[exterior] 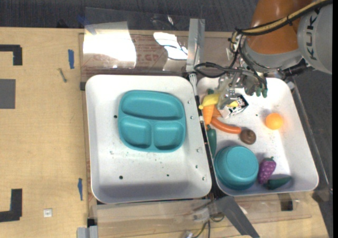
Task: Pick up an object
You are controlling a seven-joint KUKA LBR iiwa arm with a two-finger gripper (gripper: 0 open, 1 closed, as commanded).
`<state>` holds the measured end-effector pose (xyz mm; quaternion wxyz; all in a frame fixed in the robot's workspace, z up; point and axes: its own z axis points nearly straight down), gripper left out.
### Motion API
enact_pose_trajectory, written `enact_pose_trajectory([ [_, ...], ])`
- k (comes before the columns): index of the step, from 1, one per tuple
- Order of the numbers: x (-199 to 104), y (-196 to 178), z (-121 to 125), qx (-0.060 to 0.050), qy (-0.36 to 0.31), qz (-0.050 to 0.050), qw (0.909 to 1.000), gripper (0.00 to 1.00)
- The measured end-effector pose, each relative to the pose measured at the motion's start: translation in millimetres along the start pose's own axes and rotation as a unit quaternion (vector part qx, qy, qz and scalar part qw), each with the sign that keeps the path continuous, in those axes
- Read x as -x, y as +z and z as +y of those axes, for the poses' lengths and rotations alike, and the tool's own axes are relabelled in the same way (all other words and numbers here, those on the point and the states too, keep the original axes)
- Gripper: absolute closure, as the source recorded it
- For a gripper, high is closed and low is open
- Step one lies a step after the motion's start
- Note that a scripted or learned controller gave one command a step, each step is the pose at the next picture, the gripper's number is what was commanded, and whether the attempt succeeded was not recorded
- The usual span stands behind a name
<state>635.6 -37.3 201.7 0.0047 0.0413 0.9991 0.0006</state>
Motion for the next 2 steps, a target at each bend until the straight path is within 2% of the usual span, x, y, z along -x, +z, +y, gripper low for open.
enact_pose_trajectory([
  [2,5,-25,2,0.001,-0.001,-0.011,0.9999,1.00],
])
